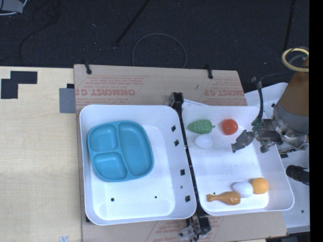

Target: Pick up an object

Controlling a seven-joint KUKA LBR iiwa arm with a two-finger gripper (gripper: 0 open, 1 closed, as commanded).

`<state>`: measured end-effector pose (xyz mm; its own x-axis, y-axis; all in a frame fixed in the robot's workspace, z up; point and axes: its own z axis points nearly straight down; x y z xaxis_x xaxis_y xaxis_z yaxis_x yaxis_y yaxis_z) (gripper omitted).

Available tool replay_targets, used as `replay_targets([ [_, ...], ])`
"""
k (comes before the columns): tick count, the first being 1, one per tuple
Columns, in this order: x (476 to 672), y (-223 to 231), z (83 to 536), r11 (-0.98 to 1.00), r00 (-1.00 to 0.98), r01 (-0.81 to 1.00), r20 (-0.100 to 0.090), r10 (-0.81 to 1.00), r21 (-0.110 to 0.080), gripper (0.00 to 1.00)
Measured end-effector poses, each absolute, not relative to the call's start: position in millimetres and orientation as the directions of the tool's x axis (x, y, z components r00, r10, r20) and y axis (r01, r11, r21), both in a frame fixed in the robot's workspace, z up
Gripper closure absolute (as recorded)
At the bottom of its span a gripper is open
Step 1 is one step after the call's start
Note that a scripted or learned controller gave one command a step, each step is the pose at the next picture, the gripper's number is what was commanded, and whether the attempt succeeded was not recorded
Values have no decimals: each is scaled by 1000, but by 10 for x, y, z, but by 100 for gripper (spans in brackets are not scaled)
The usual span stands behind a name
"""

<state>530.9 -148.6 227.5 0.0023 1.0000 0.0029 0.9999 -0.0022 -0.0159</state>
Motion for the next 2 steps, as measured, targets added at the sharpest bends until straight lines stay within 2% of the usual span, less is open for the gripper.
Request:
replay_targets([
  [1,5333,-1487,2346,0,0,1000,1,1000,-4,0],
  [2,5329,-1467,1920,0,0,1000,2,1000,-6,0],
])
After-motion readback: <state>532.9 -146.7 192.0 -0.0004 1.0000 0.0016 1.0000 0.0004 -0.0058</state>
